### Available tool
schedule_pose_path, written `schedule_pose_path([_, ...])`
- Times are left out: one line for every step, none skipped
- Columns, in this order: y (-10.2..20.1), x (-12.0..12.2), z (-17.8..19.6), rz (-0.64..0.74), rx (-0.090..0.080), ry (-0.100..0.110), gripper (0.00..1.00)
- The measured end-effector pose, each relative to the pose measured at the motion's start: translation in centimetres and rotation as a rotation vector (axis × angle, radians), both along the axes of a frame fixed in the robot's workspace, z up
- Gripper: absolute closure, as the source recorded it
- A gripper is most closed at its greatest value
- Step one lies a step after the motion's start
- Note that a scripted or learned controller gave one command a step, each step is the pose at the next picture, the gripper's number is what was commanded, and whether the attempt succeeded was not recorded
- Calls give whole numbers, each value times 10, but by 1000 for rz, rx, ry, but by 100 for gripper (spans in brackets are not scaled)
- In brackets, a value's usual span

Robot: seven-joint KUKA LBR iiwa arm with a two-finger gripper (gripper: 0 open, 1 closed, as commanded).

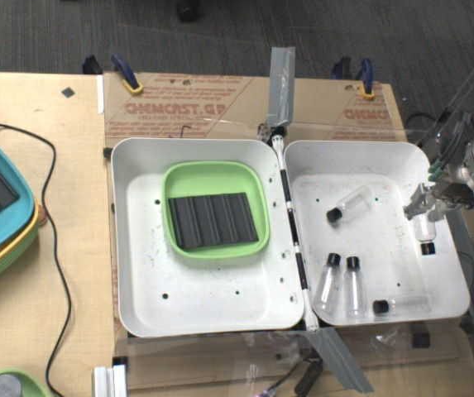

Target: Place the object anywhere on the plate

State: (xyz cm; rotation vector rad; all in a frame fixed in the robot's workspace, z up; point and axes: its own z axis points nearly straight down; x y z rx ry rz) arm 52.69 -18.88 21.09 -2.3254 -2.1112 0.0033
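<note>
A green square plate [179,184] with a black ridged insert [213,220] sits in the left white bin [137,288]. Several clear vials with black caps lie in the right white bin [385,180]: one [349,203] near the middle, two [329,278] [353,286] side by side at the front, one [398,306] at the front right. Another vial [426,236] shows just below my gripper [423,209] at the bin's right wall, cap downward. Whether the gripper holds that vial is unclear.
A raised divider [290,222] runs between the two bins. Cardboard [187,102] with clamps lies behind them. Stacked teal and yellow trays [5,213] and a black cable [59,246] rest on the wooden bench at left.
</note>
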Motion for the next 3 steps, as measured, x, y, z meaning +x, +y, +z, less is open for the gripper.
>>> schedule_pose_path([0,0,0,0,0,0,0])
schedule_pose_path([22,-8,31,-290,-1,0,0])
schedule_pose_path([51,-29,44,-401,-1,2,0])
